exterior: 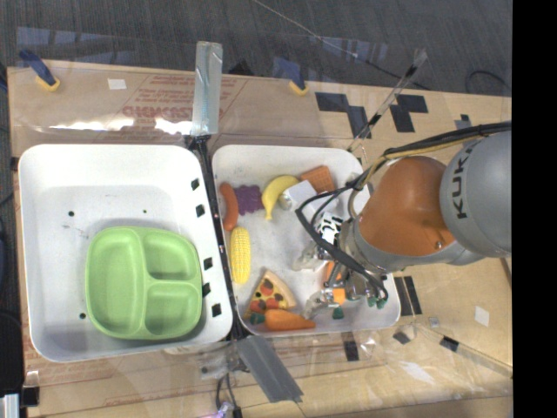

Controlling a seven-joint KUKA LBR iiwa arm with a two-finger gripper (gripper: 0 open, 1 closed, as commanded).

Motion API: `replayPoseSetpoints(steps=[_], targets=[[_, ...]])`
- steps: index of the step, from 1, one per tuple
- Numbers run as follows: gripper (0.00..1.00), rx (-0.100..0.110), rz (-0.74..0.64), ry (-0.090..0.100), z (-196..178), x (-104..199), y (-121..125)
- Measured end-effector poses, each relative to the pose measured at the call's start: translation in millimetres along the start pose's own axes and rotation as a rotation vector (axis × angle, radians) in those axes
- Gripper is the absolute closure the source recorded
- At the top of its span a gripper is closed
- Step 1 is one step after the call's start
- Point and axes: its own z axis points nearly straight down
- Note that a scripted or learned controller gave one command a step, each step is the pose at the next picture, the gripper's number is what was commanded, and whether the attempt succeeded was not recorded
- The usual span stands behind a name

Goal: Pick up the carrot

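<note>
The carrot [285,320] is an orange toy lying flat along the near wall of the right bin [261,157], just below a pizza slice [271,292]. My gripper [338,293] hangs low over the near right part of the same bin, a little to the right of the carrot's thick end and slightly above it in the view. The arm's orange band [402,207] and dark cables hide the bin floor behind the gripper.
The right bin also holds a corn cob [239,253], a sausage [228,205], purple grapes [250,198], a banana [278,194] and an orange block [319,178]. A green divided plate [144,281] lies in the left bin [52,198].
</note>
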Motion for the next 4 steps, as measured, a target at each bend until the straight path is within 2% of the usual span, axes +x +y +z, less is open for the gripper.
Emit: replayPoseSetpoints(steps=[1, 2, 3, 4], targets=[[1.0, 0.0, -0.008, -0.001, -10, -1, 2], [1.0, 0.0, -0.284, 0.003, -119, 3, 45], [1.0, -0.006, -0.631, 0.011, -74, -6, 37], [1.0, -0.007, -0.681, 0.012, -23, -15, -30]])
